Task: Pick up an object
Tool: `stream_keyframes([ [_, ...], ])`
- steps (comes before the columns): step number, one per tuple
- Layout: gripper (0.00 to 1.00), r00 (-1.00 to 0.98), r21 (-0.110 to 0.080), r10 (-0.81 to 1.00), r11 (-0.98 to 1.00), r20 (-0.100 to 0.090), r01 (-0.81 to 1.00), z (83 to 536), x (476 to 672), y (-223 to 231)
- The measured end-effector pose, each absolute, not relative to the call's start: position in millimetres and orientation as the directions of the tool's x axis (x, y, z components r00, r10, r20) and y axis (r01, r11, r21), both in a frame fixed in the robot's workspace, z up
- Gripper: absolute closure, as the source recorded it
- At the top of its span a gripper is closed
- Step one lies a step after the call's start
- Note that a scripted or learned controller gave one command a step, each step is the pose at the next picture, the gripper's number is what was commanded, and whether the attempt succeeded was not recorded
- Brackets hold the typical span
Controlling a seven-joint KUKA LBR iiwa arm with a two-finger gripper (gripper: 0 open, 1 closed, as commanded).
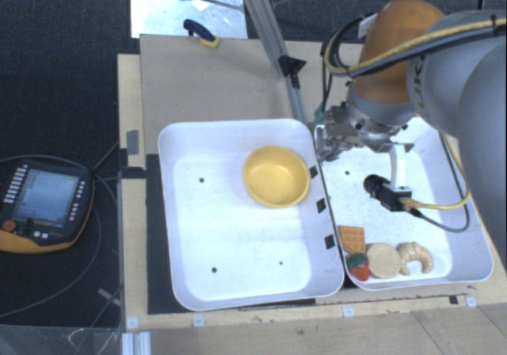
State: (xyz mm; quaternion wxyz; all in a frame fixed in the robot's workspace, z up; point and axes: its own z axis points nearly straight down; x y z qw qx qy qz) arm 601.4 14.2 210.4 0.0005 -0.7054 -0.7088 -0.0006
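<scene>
Camera view: round glossy yellow bowl (pixel 276 176) sits in smooth white bin (pixel 207 236); claw (pixel 329 142) state unclear.

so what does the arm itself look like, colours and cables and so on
The arm is smooth, rounded and grey, with a glossy orange band above the wrist. A yellow cable and black cables run across that band. The claw at its tip is a small, silvery metal piece.
</scene>
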Motion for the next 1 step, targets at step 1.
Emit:
stream_keyframes([
  [1,1.00,-0.005,0.000,1.000,0.005,0.001,1.000,205.4,609.4,65.2],
])
